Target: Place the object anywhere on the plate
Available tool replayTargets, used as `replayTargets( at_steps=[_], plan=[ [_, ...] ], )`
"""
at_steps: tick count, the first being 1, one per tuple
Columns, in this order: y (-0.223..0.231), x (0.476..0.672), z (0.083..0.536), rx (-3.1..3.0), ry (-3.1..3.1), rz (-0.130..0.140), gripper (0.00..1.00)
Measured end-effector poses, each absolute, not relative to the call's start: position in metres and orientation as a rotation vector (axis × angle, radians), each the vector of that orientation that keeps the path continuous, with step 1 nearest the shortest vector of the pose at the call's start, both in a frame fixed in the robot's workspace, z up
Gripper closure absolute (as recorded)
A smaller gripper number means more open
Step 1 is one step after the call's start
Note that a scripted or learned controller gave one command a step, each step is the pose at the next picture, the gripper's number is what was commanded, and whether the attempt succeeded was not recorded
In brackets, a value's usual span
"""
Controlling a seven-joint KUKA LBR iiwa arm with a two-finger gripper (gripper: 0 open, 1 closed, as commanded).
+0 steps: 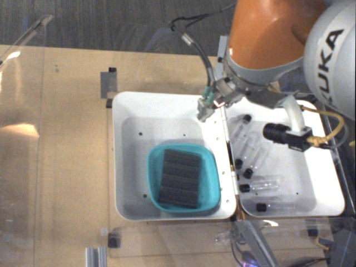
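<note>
A teal plate (209, 189) lies in the left bin (130, 166), toward its front right. On the plate rests a dark grey ridged block (179, 178), lying flat and covering most of the plate's middle. My gripper (204, 110) hangs over the far right corner of the left bin, close to the wall between the two bins. It is well apart from the block and the plate, and nothing shows in it.
The right bin (311, 188) holds several clear tubes with black caps (261, 185), scattered along its left side and front. The big orange and grey arm (272, 26) overhangs the far part of the right bin.
</note>
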State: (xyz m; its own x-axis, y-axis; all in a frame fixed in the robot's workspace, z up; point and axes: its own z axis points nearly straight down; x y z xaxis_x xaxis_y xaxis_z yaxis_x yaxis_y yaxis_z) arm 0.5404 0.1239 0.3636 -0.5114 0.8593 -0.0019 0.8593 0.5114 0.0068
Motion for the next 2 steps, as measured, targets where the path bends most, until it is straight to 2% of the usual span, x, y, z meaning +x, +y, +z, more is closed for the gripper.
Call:
replayTargets(
  at_steps=[1, 2],
  plan=[
    [0.047, 0.517, 0.438, 1.445, 2.776, 0.012, 1.0],
    [0.1, 0.488, 0.408, 1.373, 2.818, 0.009, 1.0]
  ],
)
